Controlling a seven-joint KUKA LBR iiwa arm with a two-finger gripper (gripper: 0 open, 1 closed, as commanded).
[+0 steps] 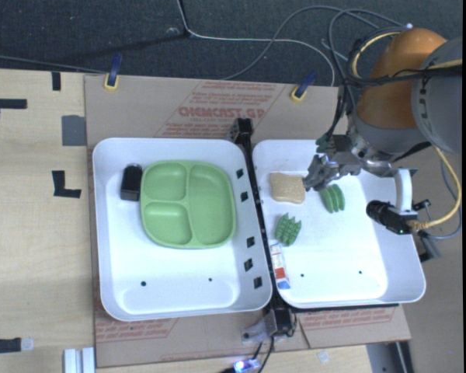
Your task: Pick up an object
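Right bin (388, 286), near edge: a small flat packet (278, 264) with red and blue print lies against the divider wall, long axis running near-to-far. Just beyond it sits a dark green ridged object (288, 229), spiky in outline, free of the wall. Further back, a tan, rounded block (287, 188) resembling a sponge or bread slice rests near the divider. Beside it to the right lies a second green piece (333, 198), elongated and segmented, tilted diagonally.

Left bin (171, 298): a light green three-compartment plate (189, 204) lies flat at centre; a small black block (131, 183) sits touching its left rim.

Arm: the gripper (321, 172) is down inside the right bin, between the tan block and the elongated green piece, its tip just above the latter's far end. Finger spacing cannot be told from this angle; nothing is visibly between the fingers. Above it, the grey wrist and orange band (400, 72) lean in from the far right corner, cables looping behind.
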